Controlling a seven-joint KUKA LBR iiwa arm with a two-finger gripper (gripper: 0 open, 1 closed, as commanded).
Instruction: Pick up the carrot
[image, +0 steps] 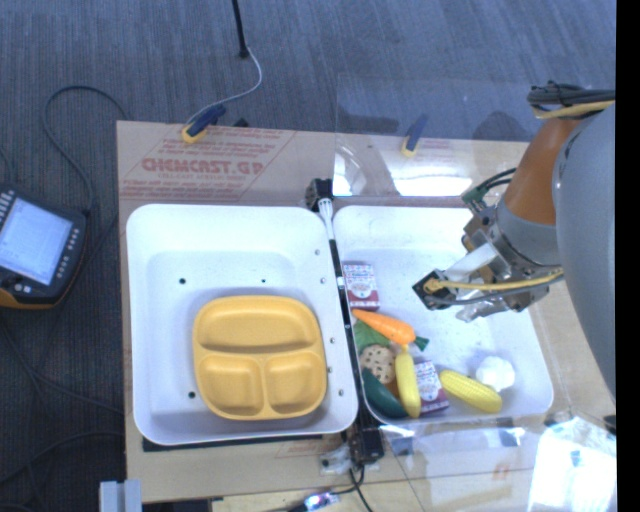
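Orange with a green tip, the carrot (385, 326) is seen lying in the right bin (440, 225), close to its left wall. It is set at a slant, with the green end pointing to the lower right. Just above it a red-and-white packet (361, 284) is found, and just below it a round speckled cookie (376, 360). Further down, a yellow banana-like piece (407, 382), a corn cob (470, 390) and a white ball (495, 373) are gathered.

The gripper (476, 302) is held over the middle of the same bin, up and to the right of the carrot and apart from it. Whether the claw is wide or narrow cannot be told.

In the left bin (150, 230) a yellow sectioned tray (258, 357) is laid.
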